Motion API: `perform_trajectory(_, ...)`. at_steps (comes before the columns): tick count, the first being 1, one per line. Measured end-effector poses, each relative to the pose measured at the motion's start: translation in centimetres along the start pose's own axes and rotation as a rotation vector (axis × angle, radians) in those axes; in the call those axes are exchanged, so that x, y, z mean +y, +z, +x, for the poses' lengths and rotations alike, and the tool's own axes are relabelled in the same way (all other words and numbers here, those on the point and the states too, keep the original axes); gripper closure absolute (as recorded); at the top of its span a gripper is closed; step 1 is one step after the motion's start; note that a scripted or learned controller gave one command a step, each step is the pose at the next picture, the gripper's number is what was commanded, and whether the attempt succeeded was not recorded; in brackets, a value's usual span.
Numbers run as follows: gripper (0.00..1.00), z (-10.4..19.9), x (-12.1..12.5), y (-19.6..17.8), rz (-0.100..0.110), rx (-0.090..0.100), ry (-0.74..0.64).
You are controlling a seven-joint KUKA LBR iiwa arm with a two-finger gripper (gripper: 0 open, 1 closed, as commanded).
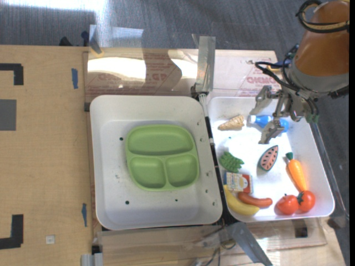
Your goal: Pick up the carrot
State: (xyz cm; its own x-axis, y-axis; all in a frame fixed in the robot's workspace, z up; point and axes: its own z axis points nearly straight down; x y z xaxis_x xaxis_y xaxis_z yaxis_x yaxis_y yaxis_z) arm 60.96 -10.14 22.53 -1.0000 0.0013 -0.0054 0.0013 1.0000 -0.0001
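Gripper (273, 115) hangs spread, holding nothing, over the right bin's (324, 165) far end. Carrot (297, 173) lies near the right wall, beside the tomatoes (297, 202); I'd shift nearer.

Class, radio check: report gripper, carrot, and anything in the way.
Gripper open, holding nothing, above right bin. Carrot lying free near the bin's right wall. Tomatoes touch its lower end; watermelon slice beside it.

cardboard flaps (138, 73) behind bins: red print, unreadable | small carton (237, 180): label too small to read
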Motion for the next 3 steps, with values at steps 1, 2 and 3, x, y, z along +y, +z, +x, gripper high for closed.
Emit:
perform_trajectory(1, 0.00, 3.7, -3.2, 5.6, -0.002, 0.004, -0.361)
perform_trajectory(2, 0.00, 3.8, -7.0, 12.7, 0.002, -0.006, -0.480)
perform_trajectory(3, 0.00, 5.1, -9.9, 13.6, -0.019, -0.006, -0.978)
